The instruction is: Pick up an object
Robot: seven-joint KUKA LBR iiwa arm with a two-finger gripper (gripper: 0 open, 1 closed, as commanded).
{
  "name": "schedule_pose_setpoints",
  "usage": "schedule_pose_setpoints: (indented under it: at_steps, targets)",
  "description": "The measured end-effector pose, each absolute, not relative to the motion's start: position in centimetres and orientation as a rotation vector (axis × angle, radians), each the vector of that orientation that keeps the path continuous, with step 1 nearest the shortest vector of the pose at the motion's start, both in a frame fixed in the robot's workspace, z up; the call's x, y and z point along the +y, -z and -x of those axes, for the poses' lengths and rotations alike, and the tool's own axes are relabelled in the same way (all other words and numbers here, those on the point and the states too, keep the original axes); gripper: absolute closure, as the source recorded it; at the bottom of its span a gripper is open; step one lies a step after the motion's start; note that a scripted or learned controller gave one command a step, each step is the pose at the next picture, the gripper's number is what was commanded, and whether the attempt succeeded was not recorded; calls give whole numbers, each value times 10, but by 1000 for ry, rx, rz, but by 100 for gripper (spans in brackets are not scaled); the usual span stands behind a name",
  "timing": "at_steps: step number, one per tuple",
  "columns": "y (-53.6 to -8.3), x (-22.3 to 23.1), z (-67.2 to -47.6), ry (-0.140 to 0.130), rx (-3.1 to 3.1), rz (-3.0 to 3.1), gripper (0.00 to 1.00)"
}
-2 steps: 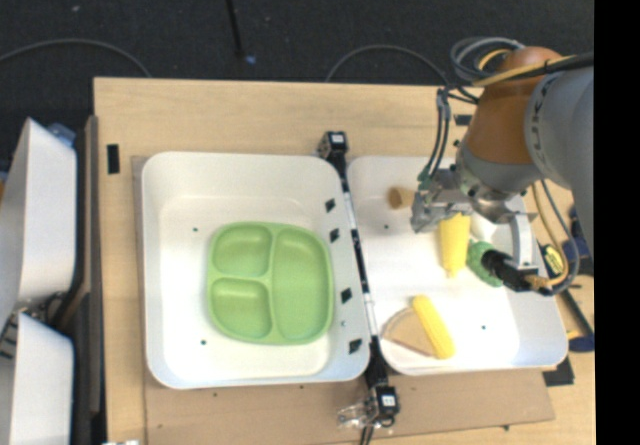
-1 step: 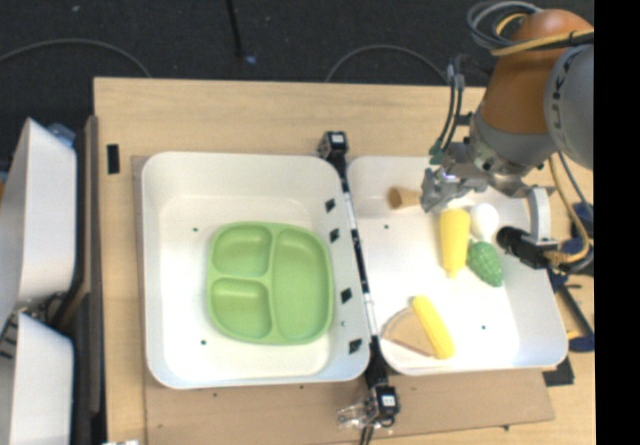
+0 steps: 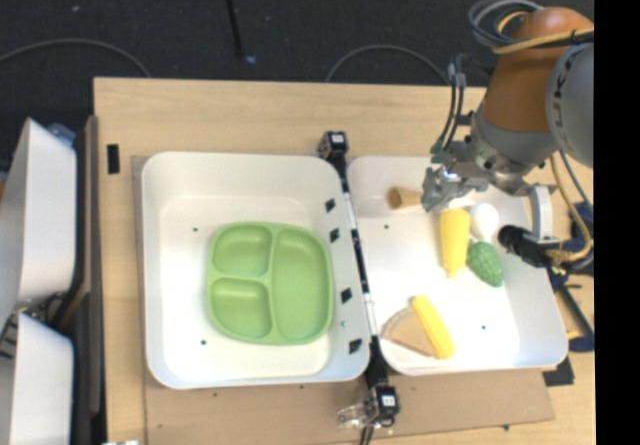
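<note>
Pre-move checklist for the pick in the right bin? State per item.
1. Tool over the right bin: ok.
2. Tool holding anything: cannot tell; its tip is hidden by the wrist.
3. Target close by: ok; the yellow corn piece lies just below the tool.
4. Crowding at the target: not ok; a white piece and a green piece sit beside the corn.
5. Other picks free: ok; a small brown piece lies apart, left of the tool.
6. Left bin's green divided plate away from the arm: ok.
</note>
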State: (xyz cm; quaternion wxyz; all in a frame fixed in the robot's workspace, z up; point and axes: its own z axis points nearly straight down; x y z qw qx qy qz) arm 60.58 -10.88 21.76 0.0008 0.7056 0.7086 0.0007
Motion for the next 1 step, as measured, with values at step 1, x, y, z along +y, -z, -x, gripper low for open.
schedule_pose_setpoints:
  at_steps: [1]
  targets:
    - [-234, -58, -608, -5, 2227, -2213, 100]
